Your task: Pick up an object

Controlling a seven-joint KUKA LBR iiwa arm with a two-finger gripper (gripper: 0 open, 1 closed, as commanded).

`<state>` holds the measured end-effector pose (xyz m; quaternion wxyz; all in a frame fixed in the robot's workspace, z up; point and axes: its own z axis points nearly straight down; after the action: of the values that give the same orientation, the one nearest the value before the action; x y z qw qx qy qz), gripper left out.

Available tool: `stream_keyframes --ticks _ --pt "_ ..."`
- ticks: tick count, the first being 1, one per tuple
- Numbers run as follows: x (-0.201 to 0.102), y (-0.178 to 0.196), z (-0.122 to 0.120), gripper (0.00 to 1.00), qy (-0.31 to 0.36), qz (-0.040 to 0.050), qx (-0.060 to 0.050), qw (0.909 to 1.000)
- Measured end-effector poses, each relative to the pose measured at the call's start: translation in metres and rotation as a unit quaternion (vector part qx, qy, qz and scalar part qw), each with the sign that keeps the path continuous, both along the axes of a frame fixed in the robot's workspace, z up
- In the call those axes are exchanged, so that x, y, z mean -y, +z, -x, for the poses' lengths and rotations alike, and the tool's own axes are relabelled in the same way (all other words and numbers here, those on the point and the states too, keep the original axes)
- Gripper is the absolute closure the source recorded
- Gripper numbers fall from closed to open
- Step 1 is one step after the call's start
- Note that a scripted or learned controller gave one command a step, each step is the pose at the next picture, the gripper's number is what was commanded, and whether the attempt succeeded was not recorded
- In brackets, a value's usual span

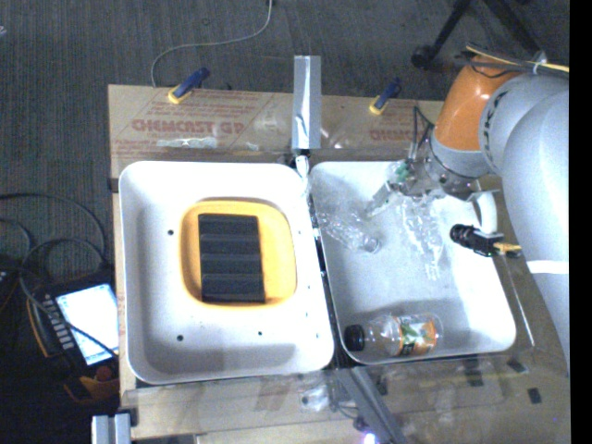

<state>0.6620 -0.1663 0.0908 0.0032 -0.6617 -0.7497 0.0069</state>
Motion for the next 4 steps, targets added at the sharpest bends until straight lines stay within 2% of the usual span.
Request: stream_keyframes --ticks 1,2,3,4 --pt "-0.01 0.0 0.004 0.0 0.066 0.0021 0.005 0.9978" --pt "0.013 0.057 0.028 0.0 0.092 -0.0022 0.006 0.9957" --pt "-0.049 0.099 -0.007 0.0 -0.005 -0.0027 0.007 1.0" --pt "-0.047 0.076 0.051 0.0 -0.024 -0.0017 0.005 0.9997"
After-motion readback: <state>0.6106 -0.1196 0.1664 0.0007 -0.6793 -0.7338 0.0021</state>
